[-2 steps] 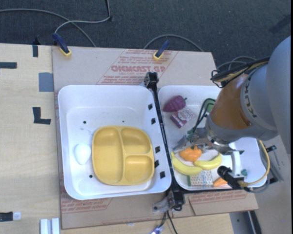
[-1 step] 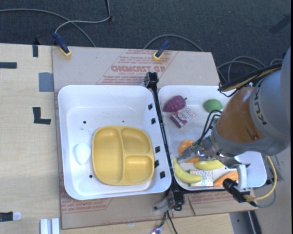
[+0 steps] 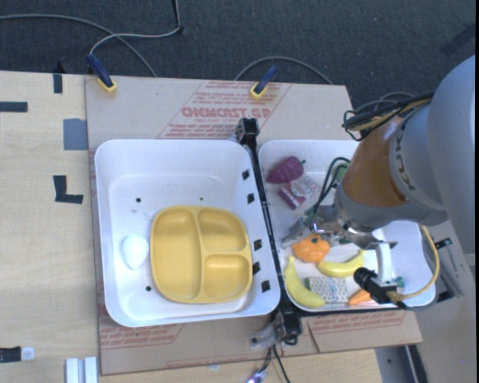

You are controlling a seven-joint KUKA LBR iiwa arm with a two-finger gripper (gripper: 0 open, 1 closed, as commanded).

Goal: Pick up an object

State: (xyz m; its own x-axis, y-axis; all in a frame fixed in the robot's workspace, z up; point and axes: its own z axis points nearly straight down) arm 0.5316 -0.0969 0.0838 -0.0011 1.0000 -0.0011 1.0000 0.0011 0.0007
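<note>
Taking the right bin (image 3: 281, 152) as the landmark: along its near edge lie a yellow banana (image 3: 297, 288), a small printed packet (image 3: 327, 290) just beside it, and an orange piece (image 3: 359, 298) at the packet's right. Just beyond these, a second yellow banana (image 3: 341, 265) lies crosswise near the bin's middle, and an orange fruit (image 3: 309, 250) sits touching its left end. The arm (image 3: 399, 166) reaches in from the bin's right side and hangs over the bin's middle; its hand (image 3: 323, 228) sits low, right above the orange fruit and the crosswise banana. Whether the hand is spread or pressed together cannot be told from this angle, and nothing can be seen between its fingers. Farther back in the bin lies a clear wrapper with red print (image 3: 297, 190), and beyond it, toward the far-left corner, a purple bunch of grapes (image 3: 285, 169).

Left of the right bin, touching it along a shared edge, sits the left bin (image 3: 116, 159), which holds a yellow divided plate (image 3: 199, 254) and a white egg-shaped thing (image 3: 133, 250) just to the plate's left. Both bins rest on a cardboard sheet (image 3: 215, 110) on the tabletop (image 3: 24, 214).
</note>
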